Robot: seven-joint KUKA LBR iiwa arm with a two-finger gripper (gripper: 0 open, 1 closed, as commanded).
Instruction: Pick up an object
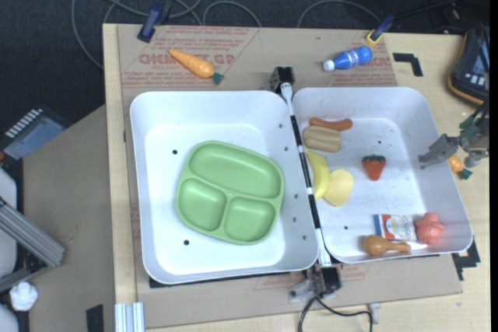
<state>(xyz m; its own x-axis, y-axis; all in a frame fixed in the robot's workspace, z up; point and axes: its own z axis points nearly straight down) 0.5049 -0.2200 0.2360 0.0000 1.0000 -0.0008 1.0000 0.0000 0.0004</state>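
In the right bin [405,109] lie a hot dog [323,134], a banana [317,171], a yellow pear [339,186], a strawberry [374,166], a small carton [397,226], a pink toy [429,228] and a drumstick [381,246]. The claw [447,152] hangs over that bin's right rim, spread open, gripping nothing. The left bin [148,128] holds a green divided plate [229,191]. A carrot [194,64] and blue bottle [348,59] rest on the worktop [257,43].

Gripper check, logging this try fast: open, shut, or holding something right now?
Gripper: cannot be told from this view; it sits at the right bin's right rim, with nothing seen held.
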